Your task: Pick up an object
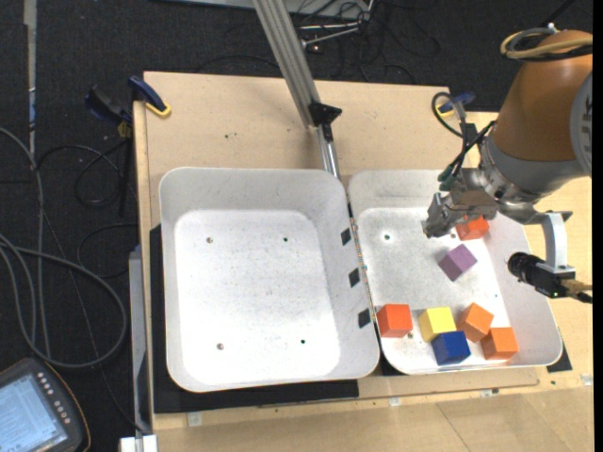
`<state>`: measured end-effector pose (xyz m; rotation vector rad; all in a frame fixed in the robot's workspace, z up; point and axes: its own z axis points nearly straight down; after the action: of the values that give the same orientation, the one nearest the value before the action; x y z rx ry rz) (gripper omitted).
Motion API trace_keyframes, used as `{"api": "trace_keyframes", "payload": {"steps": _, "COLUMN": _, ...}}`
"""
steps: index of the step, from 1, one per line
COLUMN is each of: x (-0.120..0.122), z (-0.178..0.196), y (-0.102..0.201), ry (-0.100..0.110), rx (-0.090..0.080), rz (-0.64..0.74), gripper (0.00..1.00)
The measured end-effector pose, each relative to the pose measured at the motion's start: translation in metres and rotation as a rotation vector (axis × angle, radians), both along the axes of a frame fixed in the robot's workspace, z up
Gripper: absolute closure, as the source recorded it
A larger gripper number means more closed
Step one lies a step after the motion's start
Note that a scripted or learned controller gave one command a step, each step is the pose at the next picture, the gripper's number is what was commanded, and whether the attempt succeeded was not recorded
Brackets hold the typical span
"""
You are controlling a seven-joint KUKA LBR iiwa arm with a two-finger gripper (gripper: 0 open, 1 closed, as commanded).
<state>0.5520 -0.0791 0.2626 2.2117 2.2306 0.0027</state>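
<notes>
Six blocks lie in the right bin [537, 347]. The tool [441, 222] hangs low over its far part, an orange block [473, 226] just beside it; whether it grips is unclear. A purple block [458, 261] lies nearby, toward the front.

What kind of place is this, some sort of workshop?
Most likely a robotics lab or test bench: a robot arm reaches over two white bins holding coloured blocks, with loose cables on the floor.
</notes>
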Motion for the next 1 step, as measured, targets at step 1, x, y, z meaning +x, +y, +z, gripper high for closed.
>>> {"api": "trace_keyframes", "payload": {"steps": 1, "x": -0.0028, "z": 0.0016, "y": 0.0538, "ry": 0.001, "rx": 0.001, "rz": 0.000, "gripper": 1.00}}
